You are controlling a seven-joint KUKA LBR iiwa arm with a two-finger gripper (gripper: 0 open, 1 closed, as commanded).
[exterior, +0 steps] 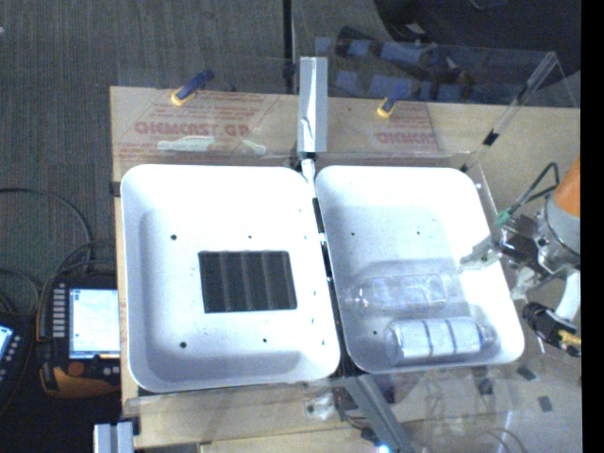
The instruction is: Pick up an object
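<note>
I see a clear plastic bottle (398, 292) lying on its side, lower right of frame | silvery can-like cylinder (440, 338) lying just below it | dark ribbed rectangle (247, 280) flat, centre-left

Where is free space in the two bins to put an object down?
The right bin is bare in its far half, above the clear bottle. Its near half is crowded: bottle and silver pack lie close together. The left bin is bare all around the dark ribbed panel.

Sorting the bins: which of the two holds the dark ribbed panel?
The left bin: the dark ribbed panel lies flat in its middle. The right bin holds clear bottles instead.
</note>
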